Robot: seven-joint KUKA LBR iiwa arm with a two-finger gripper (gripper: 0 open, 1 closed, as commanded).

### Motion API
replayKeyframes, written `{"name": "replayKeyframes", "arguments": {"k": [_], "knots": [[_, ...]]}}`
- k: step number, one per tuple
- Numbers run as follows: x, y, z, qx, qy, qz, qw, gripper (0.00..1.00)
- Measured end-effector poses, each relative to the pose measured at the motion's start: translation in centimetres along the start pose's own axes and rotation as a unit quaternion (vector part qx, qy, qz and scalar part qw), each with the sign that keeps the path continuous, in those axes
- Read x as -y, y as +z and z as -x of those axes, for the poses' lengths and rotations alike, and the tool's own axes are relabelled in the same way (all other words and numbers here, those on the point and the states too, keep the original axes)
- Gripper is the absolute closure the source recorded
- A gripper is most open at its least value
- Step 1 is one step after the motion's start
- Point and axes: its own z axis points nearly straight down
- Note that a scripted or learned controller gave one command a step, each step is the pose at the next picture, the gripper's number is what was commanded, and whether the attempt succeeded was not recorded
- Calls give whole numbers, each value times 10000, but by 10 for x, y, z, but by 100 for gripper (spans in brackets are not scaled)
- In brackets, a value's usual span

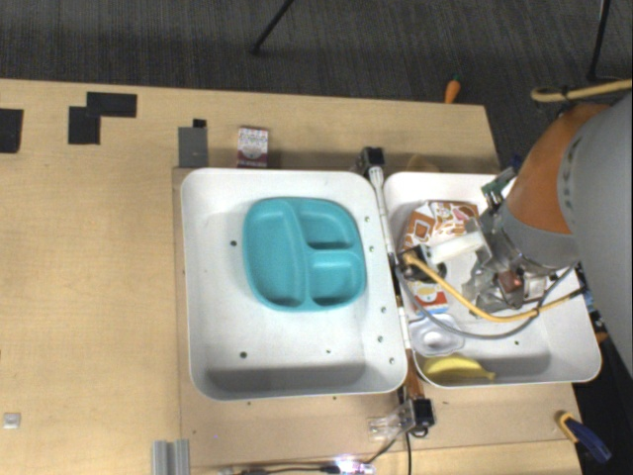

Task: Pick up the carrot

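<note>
Arm (584, 181) over right bin (579, 364), gripper (495, 283) opening unclear; likely carrot (427, 294) stiff, light, slick, so grab mid-length.

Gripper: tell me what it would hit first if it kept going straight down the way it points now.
Probably the clutter in the right bin: the gripper points down over a brown-and-white packet and a yellow cable. Depth is unclear from above.
</note>
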Motion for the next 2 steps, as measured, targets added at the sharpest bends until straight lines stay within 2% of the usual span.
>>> {"name": "replayKeyframes", "arguments": {"k": [1, 2], "knots": [[-3, 4, 3, 45, 25, 9, 10000, 0], [-7, 37, 5, 67, -708, 0, 9975, 0]]}}
